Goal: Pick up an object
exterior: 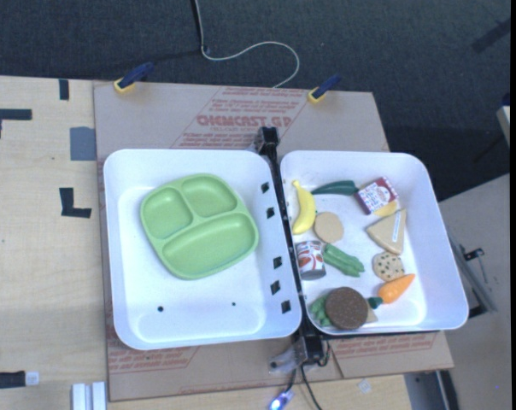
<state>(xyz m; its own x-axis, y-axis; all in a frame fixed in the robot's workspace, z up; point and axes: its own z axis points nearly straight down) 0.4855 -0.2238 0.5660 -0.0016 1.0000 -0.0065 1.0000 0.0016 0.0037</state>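
The right bin [429, 196] holds several toy foods. A yellow banana [303, 207] lies at its left side beside a green pepper [333, 188]. A red-and-white carton [377, 196] sits near the back. A round tan cracker [329, 226], a cheese wedge [388, 229], a small can [309, 259], a green pickle [343, 260], a cookie [387, 266], an orange carrot [396, 289] and a brown burger patty [346, 307] fill the middle and front.
The left bin [126, 229] holds a green divided plate [198, 225]. Both bins rest on a cardboard sheet [232, 118] held by two clamps. A thin cable [241, 54] loops at the back. A black divider strip [279, 229] runs between the bins.
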